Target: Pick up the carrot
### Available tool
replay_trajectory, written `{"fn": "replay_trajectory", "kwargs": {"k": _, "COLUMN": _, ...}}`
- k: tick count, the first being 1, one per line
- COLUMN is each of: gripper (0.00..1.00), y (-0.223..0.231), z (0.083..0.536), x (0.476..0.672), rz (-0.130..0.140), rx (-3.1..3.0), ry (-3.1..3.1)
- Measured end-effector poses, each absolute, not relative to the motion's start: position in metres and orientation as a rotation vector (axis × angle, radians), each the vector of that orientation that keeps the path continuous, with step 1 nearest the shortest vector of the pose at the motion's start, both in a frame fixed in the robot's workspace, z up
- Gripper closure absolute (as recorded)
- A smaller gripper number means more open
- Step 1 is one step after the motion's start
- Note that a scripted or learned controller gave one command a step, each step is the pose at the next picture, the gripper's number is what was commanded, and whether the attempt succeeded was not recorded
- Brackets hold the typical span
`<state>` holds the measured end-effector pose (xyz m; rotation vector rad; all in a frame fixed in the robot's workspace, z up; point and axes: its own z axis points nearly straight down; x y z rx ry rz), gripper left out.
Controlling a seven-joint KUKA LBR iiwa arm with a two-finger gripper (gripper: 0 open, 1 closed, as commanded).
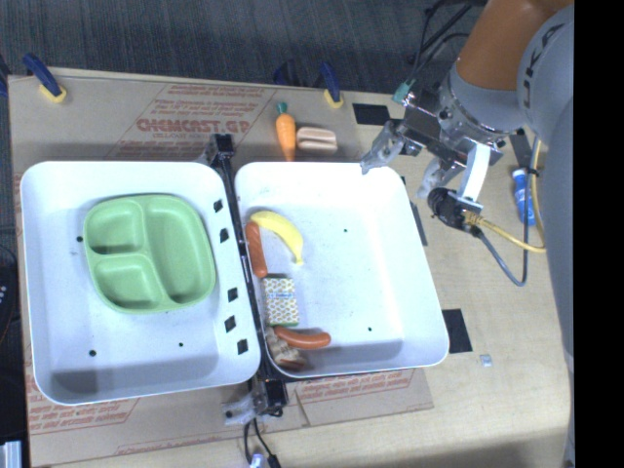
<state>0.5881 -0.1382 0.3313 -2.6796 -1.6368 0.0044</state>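
Green plastic divided tray sits in the left white bin. The small orange carrot w/ green top lies outside the bins, on cardboard just behind the right bin. Two-finger gripper hovers right of it, fingers apart, holding nothing. Imo go left, drop straight down, pinch across the carrot's width.

I see two bins side by side. The left bin holds a divided tray. The right bin holds a banana and sausages along its left wall. The carrot lies on the bench beyond the right bin, left of a hot dog.
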Motion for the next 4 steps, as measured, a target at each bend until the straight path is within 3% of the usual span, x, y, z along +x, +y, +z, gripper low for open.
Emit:
{"fn": "replay_trajectory", "kwargs": {"k": 1, "gripper": 0.00, "y": -0.112, "z": 0.146, "x": 0.641, "rz": 0.009, "rx": -2.820, "ry": -1.370}}
{"fn": "replay_trajectory", "kwargs": {"k": 2, "gripper": 0.00, "y": -0.118, "z": 0.251, "x": 0.648, "rz": 0.003, "rx": -2.934, "ry": -1.115}}
{"fn": "replay_trajectory", "kwargs": {"k": 3, "gripper": 0.00, "y": -0.117, "z": 0.299, "x": 0.645, "rz": 0.006, "rx": -3.063, "ry": -0.687}}
{"fn": "replay_trajectory", "kwargs": {"k": 4, "gripper": 0.00, "y": -0.105, "z": 0.393, "x": 0.645, "rz": 0.004, "rx": -3.124, "ry": -0.321}}
